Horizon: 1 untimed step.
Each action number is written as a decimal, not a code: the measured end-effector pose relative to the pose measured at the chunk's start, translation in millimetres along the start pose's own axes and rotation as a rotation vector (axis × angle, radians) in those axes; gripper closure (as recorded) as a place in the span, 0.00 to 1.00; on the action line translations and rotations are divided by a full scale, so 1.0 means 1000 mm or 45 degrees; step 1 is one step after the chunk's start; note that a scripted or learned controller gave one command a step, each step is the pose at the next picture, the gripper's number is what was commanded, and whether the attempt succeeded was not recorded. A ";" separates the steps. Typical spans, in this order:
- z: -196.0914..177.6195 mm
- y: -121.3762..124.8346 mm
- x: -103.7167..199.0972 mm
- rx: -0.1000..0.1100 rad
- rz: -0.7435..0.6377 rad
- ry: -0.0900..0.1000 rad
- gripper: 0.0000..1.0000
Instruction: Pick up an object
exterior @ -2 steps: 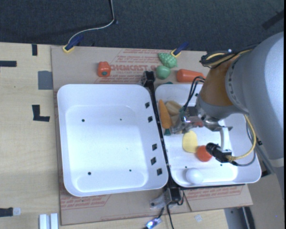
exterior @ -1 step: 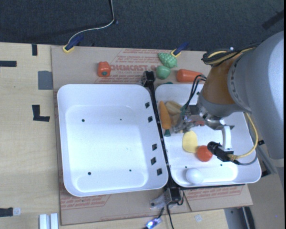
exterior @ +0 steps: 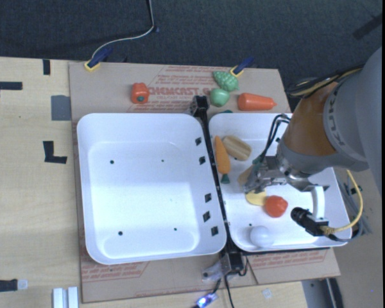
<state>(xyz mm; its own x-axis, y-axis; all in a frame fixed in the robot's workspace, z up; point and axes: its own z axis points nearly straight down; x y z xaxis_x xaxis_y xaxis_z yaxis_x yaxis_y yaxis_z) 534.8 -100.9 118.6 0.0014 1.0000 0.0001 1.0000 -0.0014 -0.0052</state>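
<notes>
Over the right bin: gripper low among the toys, finger state impossible to tell. Nearest target, yellow piece, just below, touching red tomato. Best to descend straight, clear of tomato, then close.

Light falls evenly from above, bright and diffuse. The 2 white bins are the brightest areas, close to washed out, with a soft grey shadow along the left bin's inner wall. The dark carpet at the top stays grainy and underexposed. The arm casts a faint shadow on the right bin's floor. Overall the picture is soft, low in resolution, with small objects slightly blurred.
</notes>
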 end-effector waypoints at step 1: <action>0.038 0.097 -0.010 0.078 -0.006 0.006 1.00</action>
<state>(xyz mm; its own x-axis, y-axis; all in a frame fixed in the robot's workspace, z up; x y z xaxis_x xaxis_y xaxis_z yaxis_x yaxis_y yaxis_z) 631.2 -111.2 80.5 -0.0033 1.0000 0.0051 0.9978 0.0036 -0.0664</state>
